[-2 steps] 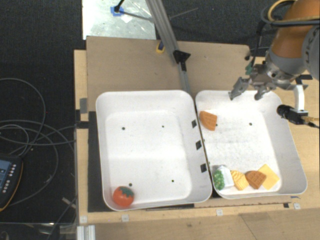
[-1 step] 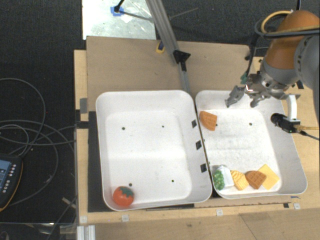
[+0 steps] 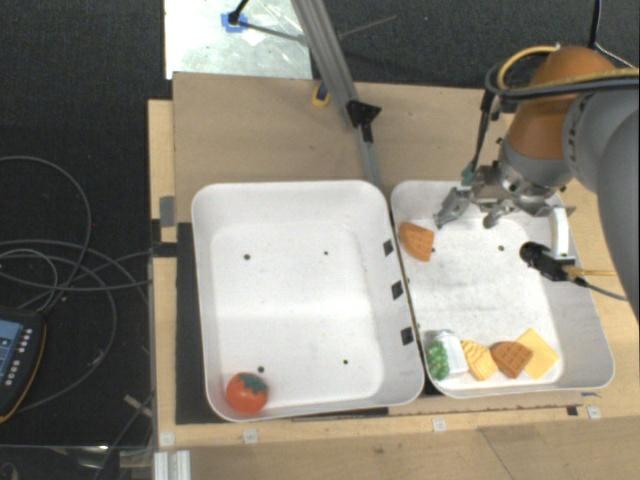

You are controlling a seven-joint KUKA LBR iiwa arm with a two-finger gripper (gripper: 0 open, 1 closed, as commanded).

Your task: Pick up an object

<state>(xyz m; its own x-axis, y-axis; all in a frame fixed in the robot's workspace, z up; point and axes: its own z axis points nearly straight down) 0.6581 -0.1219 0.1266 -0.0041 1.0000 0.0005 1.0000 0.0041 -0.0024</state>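
Note:
My gripper (image 3: pixel 468 214) hangs over the far part of the right bin (image 3: pixel 590 318), fingers spread open with nothing between them. An orange wedge-shaped piece (image 3: pixel 417 240) lies just left of and below the gripper, near the bin's left wall, apart from the fingers. Along the right bin's near edge lie a green and white item (image 3: pixel 441 353), a yellow-orange piece (image 3: pixel 480 360), a brown waffle-like piece (image 3: pixel 511 358) and a yellow block (image 3: pixel 539 353). A red tomato (image 3: pixel 246 392) sits in the near left corner of the left bin (image 3: pixel 290 268).
A slanted grey pole (image 3: pixel 330 48) with a black clamp crosses the bench behind the bins. A black cable fitting (image 3: pixel 540 258) hangs from the arm over the right bin. Cables lie on the dark floor at the left.

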